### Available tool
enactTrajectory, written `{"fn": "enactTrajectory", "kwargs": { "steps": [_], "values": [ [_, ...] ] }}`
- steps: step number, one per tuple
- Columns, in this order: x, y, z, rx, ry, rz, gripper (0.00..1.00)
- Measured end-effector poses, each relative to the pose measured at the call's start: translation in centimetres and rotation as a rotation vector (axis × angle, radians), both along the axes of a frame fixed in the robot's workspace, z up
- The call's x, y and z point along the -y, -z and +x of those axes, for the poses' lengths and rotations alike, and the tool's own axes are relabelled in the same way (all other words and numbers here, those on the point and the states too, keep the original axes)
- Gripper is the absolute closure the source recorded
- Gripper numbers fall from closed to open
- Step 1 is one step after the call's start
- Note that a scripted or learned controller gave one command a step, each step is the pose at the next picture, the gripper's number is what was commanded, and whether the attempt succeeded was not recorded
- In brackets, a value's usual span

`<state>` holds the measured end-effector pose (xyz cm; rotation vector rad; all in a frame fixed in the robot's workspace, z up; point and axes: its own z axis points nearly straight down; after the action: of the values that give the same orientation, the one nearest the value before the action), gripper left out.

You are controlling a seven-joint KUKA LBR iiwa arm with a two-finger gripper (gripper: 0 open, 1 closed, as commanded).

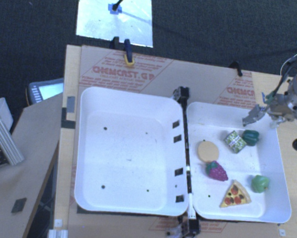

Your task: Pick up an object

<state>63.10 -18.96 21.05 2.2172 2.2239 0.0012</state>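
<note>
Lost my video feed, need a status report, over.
Gripper hovers over right bin, far edge, nothing between fingers. Nearest: green-white block, dark green toy. Nothing in the way.

Taking the right bin as the landmark: inside it lie a round tan cookie near its left wall, a bunch of purple grapes just below the cookie, and a pizza slice toward its front. A small green box touches a dark green pepper near its back. A light green toy sits by its right wall. The gripper hangs over its back right part, carrying nothing. The left bin adjoins it on the bench.
</note>
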Motion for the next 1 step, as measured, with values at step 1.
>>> {"fn": "enactTrajectory", "kwargs": {
  "steps": [1],
  "values": [
    [-3.25, -16.06, 1.11, 0.016, -0.006, -0.003, 0.0]
  ]
}}
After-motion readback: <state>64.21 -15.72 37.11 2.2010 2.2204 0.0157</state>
